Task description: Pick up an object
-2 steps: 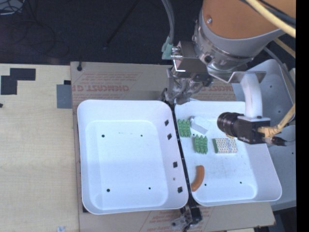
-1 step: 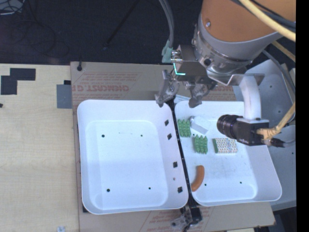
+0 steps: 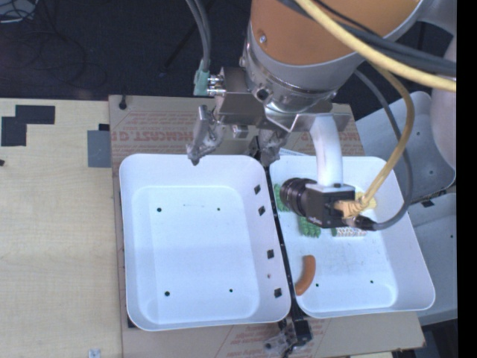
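Note:
My gripper [image 3: 231,154] hangs over the far rim of the bins, above the divide between them. Its two fingers stand wide apart, open, with nothing between them: one grey fingertip [image 3: 197,154] over the left bin's far edge, the other by the centre wall. In the right bin [image 3: 402,289] an orange sausage-shaped object [image 3: 304,274] lies near the front left. A green object [image 3: 308,227] lies further back, partly hidden under a black cylinder. Beside it is a small pale speckled piece [image 3: 350,232].
The left bin [image 3: 141,304] shows bare white floor. A black cylinder [image 3: 313,198] on a white bracket, with a yellow cable [image 3: 387,166], hangs from the arm over the right bin's far half. The arm's orange band [image 3: 328,13] towers above.

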Available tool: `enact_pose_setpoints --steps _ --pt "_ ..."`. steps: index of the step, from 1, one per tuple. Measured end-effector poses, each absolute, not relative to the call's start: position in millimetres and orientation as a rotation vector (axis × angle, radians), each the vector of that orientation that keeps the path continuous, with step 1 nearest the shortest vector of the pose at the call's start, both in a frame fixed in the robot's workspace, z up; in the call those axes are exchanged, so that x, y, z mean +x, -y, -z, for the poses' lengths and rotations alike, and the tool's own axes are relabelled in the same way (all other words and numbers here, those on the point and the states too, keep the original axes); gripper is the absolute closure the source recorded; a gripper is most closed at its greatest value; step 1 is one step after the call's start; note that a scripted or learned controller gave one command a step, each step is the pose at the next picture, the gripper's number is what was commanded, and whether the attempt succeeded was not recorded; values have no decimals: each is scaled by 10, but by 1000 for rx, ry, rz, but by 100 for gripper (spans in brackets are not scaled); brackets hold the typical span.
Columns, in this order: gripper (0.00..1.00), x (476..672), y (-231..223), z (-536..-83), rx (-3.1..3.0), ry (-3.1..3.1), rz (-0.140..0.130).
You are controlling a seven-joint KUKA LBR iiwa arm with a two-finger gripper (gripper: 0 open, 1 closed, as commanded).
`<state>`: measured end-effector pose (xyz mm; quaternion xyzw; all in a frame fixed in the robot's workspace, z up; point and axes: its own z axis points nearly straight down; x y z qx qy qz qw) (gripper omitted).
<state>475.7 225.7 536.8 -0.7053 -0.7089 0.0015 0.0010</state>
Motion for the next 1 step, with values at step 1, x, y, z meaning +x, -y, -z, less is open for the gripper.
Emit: enact_pose_setpoints --steps 1 --pt "100 4754 -2248 -5466 -2211 2228 -11"
